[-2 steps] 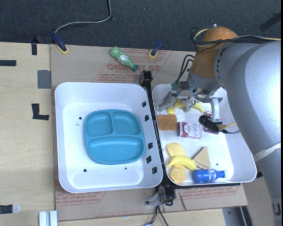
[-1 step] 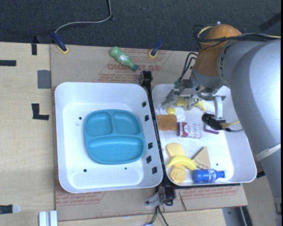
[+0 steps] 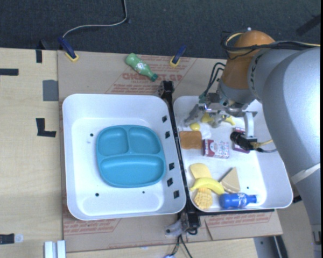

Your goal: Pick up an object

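- Camera view: the grey arm (image 3: 290, 90) comes in from the right, and its tool (image 3: 207, 114) is low over the far part of the right bin (image 3: 269, 190).
- I cannot tell if the tool is open or closed, or if it grips anything; a small yellow piece (image 3: 222, 120) lies right at it.
- Just in front of the tool there is a brown block (image 3: 190, 140), and beside that a small red and white packet (image 3: 216, 149).
- At the near side of the right bin lie a banana (image 3: 207, 185), a waffle (image 3: 203, 199), a tan wedge (image 3: 231, 180) and a blue bottle (image 3: 236, 200), all close together.
- The left bin (image 3: 78, 144) holds a blue divided plate (image 3: 131, 156) in its middle.
- A green bottle (image 3: 140, 66) lies on the bench (image 3: 21, 155) behind the bins, well apart from the tool.
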Motion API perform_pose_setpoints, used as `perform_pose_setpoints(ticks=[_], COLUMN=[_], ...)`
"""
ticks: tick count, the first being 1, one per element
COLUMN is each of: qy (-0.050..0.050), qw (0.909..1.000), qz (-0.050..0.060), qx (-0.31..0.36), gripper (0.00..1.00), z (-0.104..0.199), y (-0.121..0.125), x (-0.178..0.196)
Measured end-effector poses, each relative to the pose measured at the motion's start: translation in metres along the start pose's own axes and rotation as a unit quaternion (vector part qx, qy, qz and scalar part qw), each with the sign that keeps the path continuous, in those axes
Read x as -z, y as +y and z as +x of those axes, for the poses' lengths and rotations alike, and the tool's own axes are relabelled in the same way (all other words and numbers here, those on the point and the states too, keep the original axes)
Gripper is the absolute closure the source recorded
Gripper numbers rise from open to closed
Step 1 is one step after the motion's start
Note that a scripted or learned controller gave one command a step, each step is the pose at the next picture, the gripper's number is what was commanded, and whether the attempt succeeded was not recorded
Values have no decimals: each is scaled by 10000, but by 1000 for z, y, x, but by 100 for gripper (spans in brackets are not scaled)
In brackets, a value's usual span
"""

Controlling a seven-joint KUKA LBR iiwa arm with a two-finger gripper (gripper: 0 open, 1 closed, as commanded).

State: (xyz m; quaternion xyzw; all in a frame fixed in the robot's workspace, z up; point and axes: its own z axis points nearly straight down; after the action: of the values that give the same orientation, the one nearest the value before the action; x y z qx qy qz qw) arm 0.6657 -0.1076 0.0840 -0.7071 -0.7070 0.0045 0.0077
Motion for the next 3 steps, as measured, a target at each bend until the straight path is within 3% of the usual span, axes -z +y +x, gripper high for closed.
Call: perform_pose_setpoints(ticks=[3], qy=[-15], qw=[10000], qz=[-32], qx=[-2], gripper=[0], z=[-2], y=[0], x=[11])
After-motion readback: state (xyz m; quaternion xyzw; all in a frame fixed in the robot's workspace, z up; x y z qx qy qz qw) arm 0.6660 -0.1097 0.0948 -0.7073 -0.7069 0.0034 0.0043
